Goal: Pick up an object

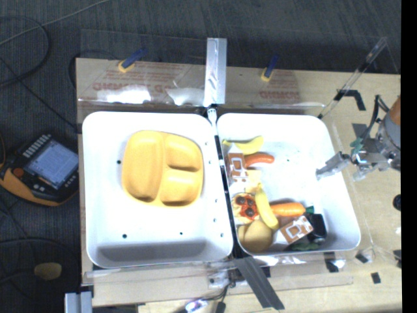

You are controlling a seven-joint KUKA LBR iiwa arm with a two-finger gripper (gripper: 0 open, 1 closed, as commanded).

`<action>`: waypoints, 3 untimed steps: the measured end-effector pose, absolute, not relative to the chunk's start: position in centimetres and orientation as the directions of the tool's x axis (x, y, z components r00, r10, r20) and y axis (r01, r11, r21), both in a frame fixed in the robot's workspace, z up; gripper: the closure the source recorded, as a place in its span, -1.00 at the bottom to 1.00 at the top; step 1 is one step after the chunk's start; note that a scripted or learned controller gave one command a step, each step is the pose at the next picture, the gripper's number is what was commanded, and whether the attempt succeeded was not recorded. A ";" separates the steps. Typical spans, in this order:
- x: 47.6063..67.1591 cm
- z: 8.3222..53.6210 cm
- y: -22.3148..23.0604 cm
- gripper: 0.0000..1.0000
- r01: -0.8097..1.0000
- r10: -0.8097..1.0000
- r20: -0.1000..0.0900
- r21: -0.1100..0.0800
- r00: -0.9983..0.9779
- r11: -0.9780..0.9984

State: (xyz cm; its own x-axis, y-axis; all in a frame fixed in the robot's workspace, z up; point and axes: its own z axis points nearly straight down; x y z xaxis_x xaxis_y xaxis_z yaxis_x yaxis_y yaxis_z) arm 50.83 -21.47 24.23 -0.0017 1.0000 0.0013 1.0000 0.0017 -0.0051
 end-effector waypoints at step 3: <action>58.7 9.1 -14.5 -1.00 0.984 0.984 -0.005 -0.003 -0.176 0.176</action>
State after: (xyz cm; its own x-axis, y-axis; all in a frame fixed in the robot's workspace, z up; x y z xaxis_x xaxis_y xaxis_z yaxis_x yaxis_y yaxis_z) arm 58.65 -14.51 9.14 -0.1763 0.9843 -0.0046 0.9843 0.1763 -0.0026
